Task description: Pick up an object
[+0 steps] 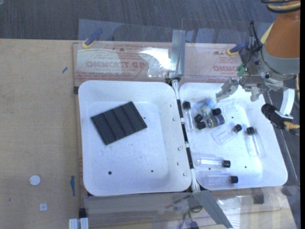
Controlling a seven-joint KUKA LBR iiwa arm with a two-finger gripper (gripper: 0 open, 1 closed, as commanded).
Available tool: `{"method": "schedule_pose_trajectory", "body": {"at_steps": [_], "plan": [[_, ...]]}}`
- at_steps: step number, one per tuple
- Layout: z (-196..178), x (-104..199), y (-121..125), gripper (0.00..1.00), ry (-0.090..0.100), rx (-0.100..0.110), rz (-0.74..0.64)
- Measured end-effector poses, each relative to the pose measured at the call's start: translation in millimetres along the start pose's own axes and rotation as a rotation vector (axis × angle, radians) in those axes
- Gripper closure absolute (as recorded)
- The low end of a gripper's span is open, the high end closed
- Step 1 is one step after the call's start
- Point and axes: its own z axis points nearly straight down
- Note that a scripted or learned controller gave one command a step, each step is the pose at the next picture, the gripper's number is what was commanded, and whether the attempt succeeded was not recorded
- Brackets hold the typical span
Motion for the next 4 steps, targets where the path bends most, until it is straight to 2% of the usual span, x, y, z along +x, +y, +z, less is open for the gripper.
{"method": "schedule_pose_trajectory", "body": {"at_steps": [1, 2, 3, 4], "plan": [[75, -17, 14, 0.0, 0.0, -0.001, -0.031], [159, -35, 5, 0.0, 0.0, -0.002, -0.075], [172, -95, 57, 0.0, 0.016, 0.004, -0.14], [140, -105, 0, 0.0, 0.002, -0.007, -0.15]]}}
